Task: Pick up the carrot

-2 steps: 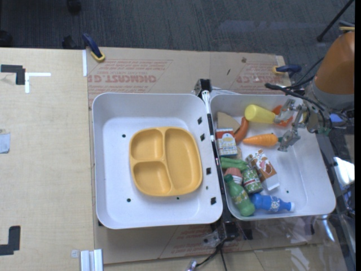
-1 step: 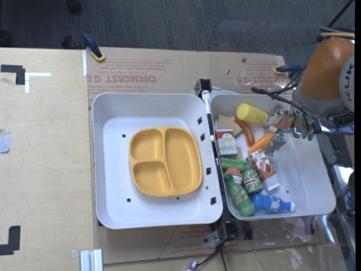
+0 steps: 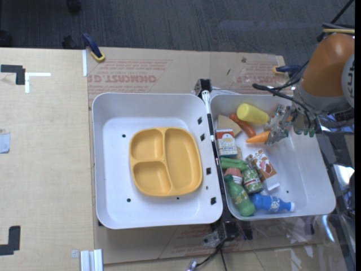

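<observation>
Over the right-hand bin, the gripper is hanging at the end of the grey arm, whose orange band is showing near the view's right edge. Its metal fingers are reaching down and to the left, and their tips are sitting right at the thick end of the carrot. The jaws are appearing to close around that end, pinching the carrot, though the tips are small and partly blurred. The carrot is lying nearly level in the upper middle of this bin, its pointed end aiming left toward the bin's centre.

Just above the carrot, a yellow cylinder is lying tilted near the bin's far wall, and a reddish sausage-like piece is lying slantwise between the two, close to the carrot's tip. A small red and white carton is standing along the left wall. Below it, a green bottle is lying lengthwise among a cluster of green items, with a small can just beside it. A printed packet is lying below the carrot, apart from it. A blue bottle is lying on its side near the front wall.

Beside it, the left-hand bin is holding a yellow divided plate with three compartments, sitting near its middle. Both bins are resting on a sheet of cardboard spread across the bench.
</observation>
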You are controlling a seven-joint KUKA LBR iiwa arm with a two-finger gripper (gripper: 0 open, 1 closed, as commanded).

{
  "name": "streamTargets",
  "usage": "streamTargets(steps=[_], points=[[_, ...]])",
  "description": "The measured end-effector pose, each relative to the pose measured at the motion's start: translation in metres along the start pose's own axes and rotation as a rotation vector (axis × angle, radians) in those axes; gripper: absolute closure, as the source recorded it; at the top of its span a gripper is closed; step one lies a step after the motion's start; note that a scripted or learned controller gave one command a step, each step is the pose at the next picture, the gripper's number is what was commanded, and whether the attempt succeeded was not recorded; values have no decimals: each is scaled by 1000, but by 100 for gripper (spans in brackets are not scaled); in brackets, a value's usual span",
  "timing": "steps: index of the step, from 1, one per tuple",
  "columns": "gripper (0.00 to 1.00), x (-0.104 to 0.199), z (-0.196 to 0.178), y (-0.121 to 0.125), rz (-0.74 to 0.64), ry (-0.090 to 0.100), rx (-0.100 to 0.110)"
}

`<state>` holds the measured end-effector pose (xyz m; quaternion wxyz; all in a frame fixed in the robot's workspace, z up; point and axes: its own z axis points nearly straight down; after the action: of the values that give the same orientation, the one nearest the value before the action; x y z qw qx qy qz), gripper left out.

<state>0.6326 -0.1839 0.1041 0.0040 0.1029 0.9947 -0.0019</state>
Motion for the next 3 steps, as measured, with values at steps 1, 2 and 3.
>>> streamTargets(steps=[1,2,3], points=[[0,1,0,0,0,3,0],[0,15,11,30,49,5,-2],[0,23,11,48,162,6,-2]])
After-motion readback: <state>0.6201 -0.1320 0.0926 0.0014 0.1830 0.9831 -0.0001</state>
